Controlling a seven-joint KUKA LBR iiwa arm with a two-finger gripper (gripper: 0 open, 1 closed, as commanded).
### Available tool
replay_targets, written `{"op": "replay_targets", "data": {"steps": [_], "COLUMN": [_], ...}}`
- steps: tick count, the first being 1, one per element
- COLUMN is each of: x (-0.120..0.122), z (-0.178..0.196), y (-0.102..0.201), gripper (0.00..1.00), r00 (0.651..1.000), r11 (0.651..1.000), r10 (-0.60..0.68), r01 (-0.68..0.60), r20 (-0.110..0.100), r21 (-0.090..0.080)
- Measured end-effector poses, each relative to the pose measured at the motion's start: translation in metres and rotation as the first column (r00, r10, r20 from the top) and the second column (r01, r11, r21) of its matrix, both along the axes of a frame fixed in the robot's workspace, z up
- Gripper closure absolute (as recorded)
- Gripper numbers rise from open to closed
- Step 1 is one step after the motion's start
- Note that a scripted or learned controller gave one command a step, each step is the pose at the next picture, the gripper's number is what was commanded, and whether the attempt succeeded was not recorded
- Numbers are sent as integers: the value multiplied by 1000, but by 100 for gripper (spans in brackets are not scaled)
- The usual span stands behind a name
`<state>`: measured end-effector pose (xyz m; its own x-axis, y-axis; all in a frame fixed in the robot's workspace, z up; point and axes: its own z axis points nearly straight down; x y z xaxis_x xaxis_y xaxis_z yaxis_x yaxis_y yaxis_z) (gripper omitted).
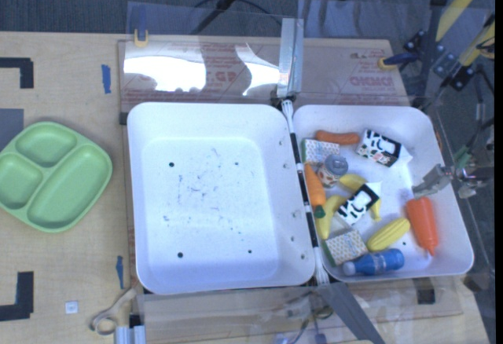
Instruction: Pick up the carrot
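An orange carrot [424, 225] lies in the right bin [446, 148] near its right wall, thick end toward the back and tip toward the front. My gripper [430, 182] comes in over the right rim, a grey metal tip just above the carrot's thick end. Nothing visibly hangs from it. Two other orange pieces lie in the same bin, a slim one [314, 186] by the left wall and a short one [336, 138] at the back.
Around the carrot lie a yellow corn cob [388, 234], a blue bottle [374, 262], two black-and-white cartons [379, 148] [358, 203], a grey can [336, 166] and patterned sponges [346, 244]. The left bin [149, 130] adjoins it. A green divided plate [51, 175] sits far left.
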<state>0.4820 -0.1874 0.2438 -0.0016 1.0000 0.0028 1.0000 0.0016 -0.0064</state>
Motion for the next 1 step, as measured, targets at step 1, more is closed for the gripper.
{"op": "replay_targets", "data": {"steps": [1], "x": [-2], "z": [-2], "y": [48], "gripper": [0], "r00": [964], "r11": [964], "r10": [-267], "r01": [267], "r20": [-2], "r21": [-2]}}
